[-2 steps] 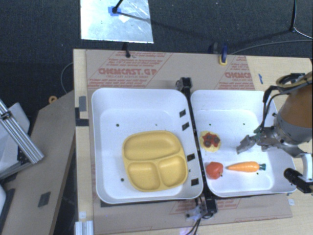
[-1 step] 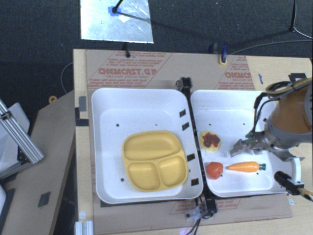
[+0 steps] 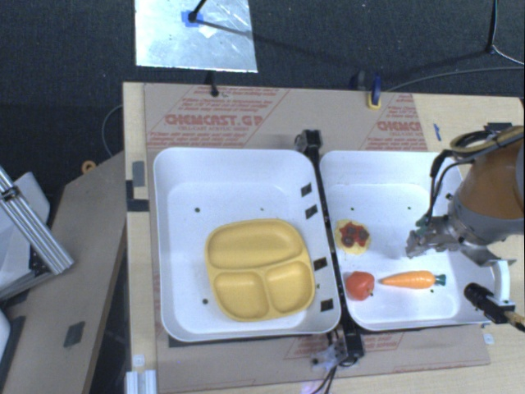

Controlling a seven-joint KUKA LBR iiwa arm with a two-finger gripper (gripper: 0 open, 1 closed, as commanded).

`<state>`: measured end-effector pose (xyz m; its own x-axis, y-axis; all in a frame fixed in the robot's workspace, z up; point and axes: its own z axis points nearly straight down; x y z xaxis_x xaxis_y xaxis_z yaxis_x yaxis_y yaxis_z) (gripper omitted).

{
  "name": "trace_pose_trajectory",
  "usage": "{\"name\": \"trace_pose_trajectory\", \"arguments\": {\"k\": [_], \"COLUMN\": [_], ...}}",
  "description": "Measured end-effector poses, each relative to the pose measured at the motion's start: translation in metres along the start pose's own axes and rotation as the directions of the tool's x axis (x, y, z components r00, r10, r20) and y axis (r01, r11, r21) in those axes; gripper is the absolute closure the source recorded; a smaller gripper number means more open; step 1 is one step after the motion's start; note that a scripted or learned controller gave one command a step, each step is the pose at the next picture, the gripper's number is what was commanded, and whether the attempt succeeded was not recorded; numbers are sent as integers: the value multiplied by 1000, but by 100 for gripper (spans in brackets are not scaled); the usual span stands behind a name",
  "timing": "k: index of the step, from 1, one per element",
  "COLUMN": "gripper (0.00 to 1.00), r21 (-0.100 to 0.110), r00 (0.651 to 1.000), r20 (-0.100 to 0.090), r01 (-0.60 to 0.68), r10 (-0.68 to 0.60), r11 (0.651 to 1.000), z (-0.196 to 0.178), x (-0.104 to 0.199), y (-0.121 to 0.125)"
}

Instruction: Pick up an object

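Carrot [image 3: 407, 281], tomato [image 3: 359, 285], tart [image 3: 353, 236] in right bin [image 3: 385, 195]

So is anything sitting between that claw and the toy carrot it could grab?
Nothing visible does. The gripper hangs over the right bin, just above the carrot in the picture, with only bare white floor between them. The tomato lies at the carrot's left end, and the small tart further left, both off that path.
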<state>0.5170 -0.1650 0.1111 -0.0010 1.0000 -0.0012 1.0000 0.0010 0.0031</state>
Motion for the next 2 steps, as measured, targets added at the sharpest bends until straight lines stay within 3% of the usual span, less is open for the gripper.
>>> {"name": "trace_pose_trajectory", "arguments": {"k": [2], "gripper": [100], "r21": [-4], "r00": [1000], "r20": [1], "r01": [4], "r10": [-4], "r11": [1000], "z": [-108], "x": [-1], "y": [0]}}
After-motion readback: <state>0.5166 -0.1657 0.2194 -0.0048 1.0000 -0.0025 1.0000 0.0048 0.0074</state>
